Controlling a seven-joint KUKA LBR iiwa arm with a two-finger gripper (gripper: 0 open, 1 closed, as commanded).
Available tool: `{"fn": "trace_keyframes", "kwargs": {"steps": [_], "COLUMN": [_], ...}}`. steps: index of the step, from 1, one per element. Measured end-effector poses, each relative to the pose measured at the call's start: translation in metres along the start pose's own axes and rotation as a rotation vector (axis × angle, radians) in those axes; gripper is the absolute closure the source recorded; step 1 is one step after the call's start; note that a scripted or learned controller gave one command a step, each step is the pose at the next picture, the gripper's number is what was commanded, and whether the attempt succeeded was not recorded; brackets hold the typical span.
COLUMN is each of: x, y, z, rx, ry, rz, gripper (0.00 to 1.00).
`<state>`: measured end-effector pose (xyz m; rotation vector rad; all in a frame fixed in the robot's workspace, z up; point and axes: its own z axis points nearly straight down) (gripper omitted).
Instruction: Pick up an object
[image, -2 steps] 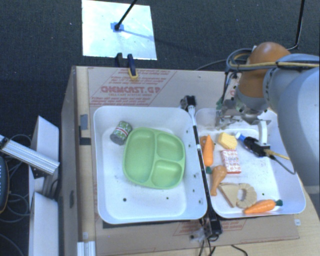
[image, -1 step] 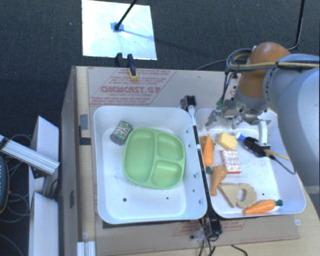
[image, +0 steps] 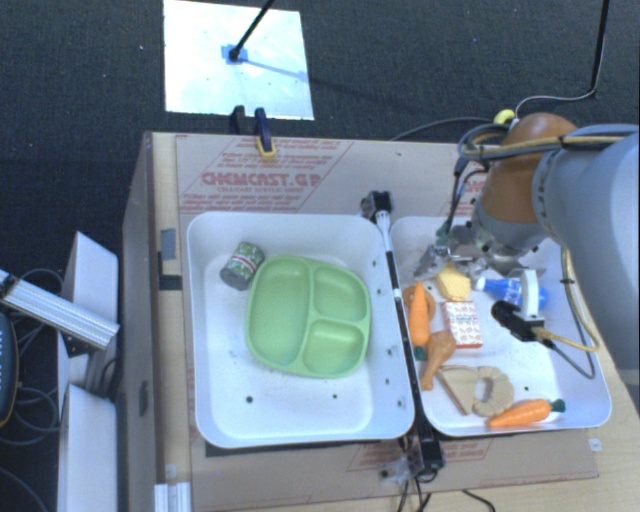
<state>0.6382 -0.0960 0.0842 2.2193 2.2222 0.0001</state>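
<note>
Yellow block (image: 453, 284) is, in our judgement, the likely target: it lies in the far-left part of the right bin (image: 590, 405), directly beneath the gripper (image: 462, 262), which descends from the grey arm (image: 590, 190) entering from the right. We cannot tell whether the gripper is apart or together, because the wrist housing masks the tip. We see no object lifted clear of the bin, so we judge the task as not yet accomplished: the approach appears complete or nearly so, while the closing, the lift and the confirmation of a hold are left.

The block looks like a small pale-yellow wedge, cheese-like, with flat faces, lying just far of the red-and-white carton (image: 462, 325) and just right of the upright orange carrot (image: 419, 315). A blue-and-white bottle (image: 512, 291) lies to its right. We note that these neighbours are close, so a closing motion may catch more than one item.

Other candidates remain in the same bin: a brown drumstick piece (image: 436, 355), a tan ring-shaped biscuit (image: 490, 390) and a second carrot (image: 522, 412) at the near edge. The left bin (image: 215, 400) carries a green divided plate (image: 308, 316) and a small can (image: 241, 266) beside it. Both bins rest on the surface (image: 270, 170).
</note>
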Motion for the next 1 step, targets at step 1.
{"fn": "trace_keyframes", "kwargs": {"steps": [1], "x": [0.0002], "y": [0.0012], "z": [-0.0113], "rx": [-0.004], "ry": [0.0], "rz": [-0.001], "gripper": [1.0]}}
